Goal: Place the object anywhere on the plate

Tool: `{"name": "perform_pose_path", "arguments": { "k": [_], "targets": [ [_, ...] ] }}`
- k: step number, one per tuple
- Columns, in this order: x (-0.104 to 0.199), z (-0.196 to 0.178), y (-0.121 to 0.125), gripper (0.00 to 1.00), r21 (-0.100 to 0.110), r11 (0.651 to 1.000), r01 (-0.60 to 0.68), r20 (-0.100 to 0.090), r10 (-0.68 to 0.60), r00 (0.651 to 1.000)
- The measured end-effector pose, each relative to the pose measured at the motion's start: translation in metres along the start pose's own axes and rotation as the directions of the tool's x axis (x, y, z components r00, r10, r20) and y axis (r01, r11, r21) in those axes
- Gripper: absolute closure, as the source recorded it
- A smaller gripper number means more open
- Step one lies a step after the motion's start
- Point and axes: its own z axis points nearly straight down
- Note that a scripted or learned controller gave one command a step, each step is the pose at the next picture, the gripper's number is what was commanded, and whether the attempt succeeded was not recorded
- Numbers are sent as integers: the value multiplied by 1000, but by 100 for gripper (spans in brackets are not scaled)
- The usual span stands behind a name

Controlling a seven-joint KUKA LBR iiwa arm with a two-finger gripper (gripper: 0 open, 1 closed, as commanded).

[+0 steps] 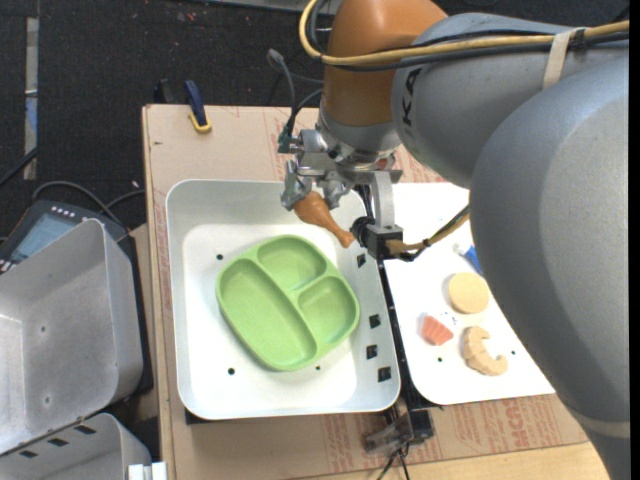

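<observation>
A green plate (285, 303) with three compartments lies in the left white bin (200, 218). Above the plate's far right edge hangs my gripper (308, 196), shut on a toy chicken drumstick (325, 218). The drumstick's brown fat end sits between the fingers, and its orange bone end points down and right towards the bin's right wall. It hangs just beyond the plate's rim and does not touch the plate. The arm's wrist hides the upper part of the gripper.
The right white bin (440, 378) holds a round tan biscuit (467, 293), a small red piece (436, 330), a croissant (483, 352) and a blue item (471, 259) partly under the arm. A blue-and-yellow clamp (198, 109) sits at the bench's far edge.
</observation>
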Motion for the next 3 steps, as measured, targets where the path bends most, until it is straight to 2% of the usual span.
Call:
{"name": "perform_pose_path", "arguments": {
  "k": [1, 2, 3],
  "targets": [
    [40, -3, -1, 100, -4, 1000, -1, 0, 1, 1000],
    [32, -4, -20, 100, 1, 1000, -11, 3, 11, 1000],
    [32, -4, -19, 0, -1, 1000, -11, 2, 11, 1000]
  ]
}}
